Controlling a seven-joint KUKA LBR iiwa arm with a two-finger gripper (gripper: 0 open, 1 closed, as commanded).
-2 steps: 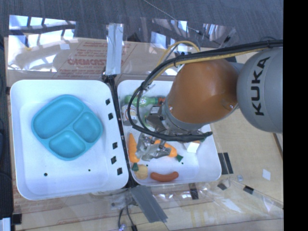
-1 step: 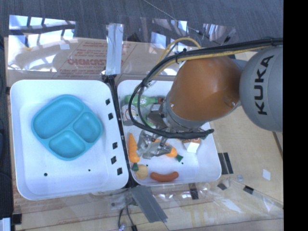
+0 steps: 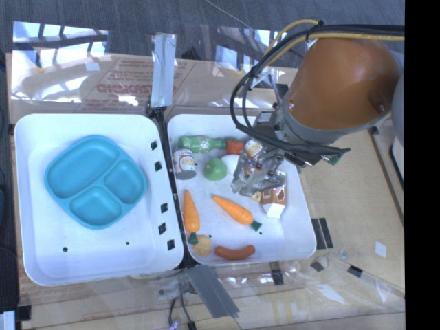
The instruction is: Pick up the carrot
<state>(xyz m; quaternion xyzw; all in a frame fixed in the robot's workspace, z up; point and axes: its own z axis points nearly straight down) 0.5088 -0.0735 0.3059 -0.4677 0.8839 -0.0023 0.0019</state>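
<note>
— Where's the carrot (image 3: 232, 210)?

— I see it lying in the right bin (image 3: 299, 232), just below my gripper (image 3: 256, 177) and apart from it, green end toward the bin's near right corner.

— Is the tool clamped on anything?

— I cannot tell. A second carrot (image 3: 191, 213) lies along that bin's left wall.
</note>
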